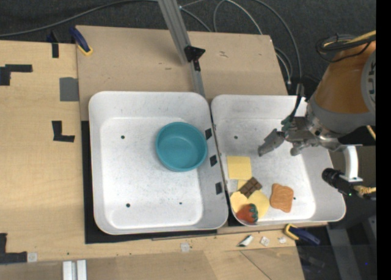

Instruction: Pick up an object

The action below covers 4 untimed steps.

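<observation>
Yellow block (239,167) lying flat in the right bin (256,110), just below and left of the gripper (282,142). Brown piece (249,186), strawberry (247,213) and orange cracker (282,197) clustered toward the near edge. Hovering above bare floor, fingers spread wide, nothing between them, probably lining up a drop. Over in the left bin (113,150), blue bowl (180,145), well apart.

Speckled white bins (146,211), wooden bench (36,89)

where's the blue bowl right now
The blue bowl sits in the left bin of the camera view, toward its upper right, near the divider between the two bins.
</observation>
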{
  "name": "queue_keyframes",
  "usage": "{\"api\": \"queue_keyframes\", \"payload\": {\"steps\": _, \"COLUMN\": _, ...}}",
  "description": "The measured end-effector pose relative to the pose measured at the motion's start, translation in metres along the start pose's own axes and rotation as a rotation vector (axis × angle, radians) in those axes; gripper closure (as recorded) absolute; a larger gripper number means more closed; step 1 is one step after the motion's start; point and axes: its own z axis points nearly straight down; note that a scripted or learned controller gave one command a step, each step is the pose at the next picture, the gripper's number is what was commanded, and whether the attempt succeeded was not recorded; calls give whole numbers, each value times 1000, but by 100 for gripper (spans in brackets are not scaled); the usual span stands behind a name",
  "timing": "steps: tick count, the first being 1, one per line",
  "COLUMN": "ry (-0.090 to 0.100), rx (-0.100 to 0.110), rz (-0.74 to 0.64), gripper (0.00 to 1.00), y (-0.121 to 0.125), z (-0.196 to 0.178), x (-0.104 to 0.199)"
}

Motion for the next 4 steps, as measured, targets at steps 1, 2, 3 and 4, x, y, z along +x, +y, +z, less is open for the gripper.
{"api": "queue_keyframes", "payload": {"steps": 1, "ry": 0, "rx": 0, "rz": 0, "gripper": 0, "y": 0, "z": 0, "x": 0}}
{"api": "queue_keyframes", "payload": {"steps": 2, "ry": 1, "rx": 7, "rz": 1, "gripper": 0, "y": 1, "z": 64, "x": 3}}
{"api": "queue_keyframes", "payload": {"steps": 3, "ry": 0, "rx": -1, "rz": 2, "gripper": 0, "y": 1, "z": 114, "x": 4}}
{"api": "queue_keyframes", "payload": {"steps": 4, "ry": 0, "rx": 1, "rz": 0, "gripper": 100, "y": 0, "z": 105, "x": 5}}
